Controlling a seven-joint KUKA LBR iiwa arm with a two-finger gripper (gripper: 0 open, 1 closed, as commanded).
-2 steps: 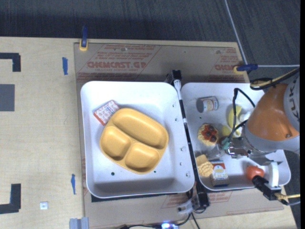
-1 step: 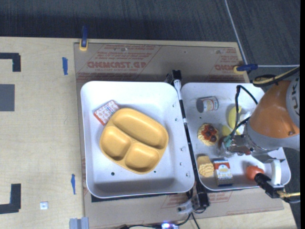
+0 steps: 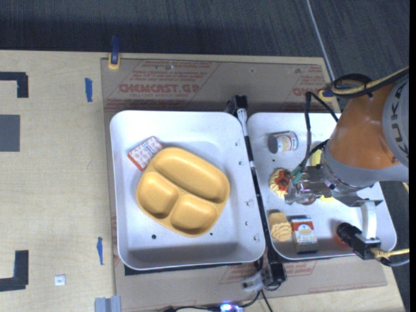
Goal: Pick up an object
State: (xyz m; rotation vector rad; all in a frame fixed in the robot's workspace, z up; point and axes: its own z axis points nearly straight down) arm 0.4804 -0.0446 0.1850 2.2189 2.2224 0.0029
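A pale wooden bench [image 3: 52,194] is bearing a brown board [image 3: 169,83] printed with red lettering. Two white bins are sitting on the board side by side, the left bin [image 3: 123,174] touching the right bin [image 3: 390,229] along a dark seam. Blue tape strips [image 3: 88,90] and black markings [image 3: 14,83] are showing on the bench. Dark carpet [image 3: 195,12] is lying beyond it.

Two white bins [image 3: 123,174], one yellow sectioned tray [image 3: 182,190], one can [image 3: 283,142], one small red carton [image 3: 303,231], one patterned packet [image 3: 143,151]
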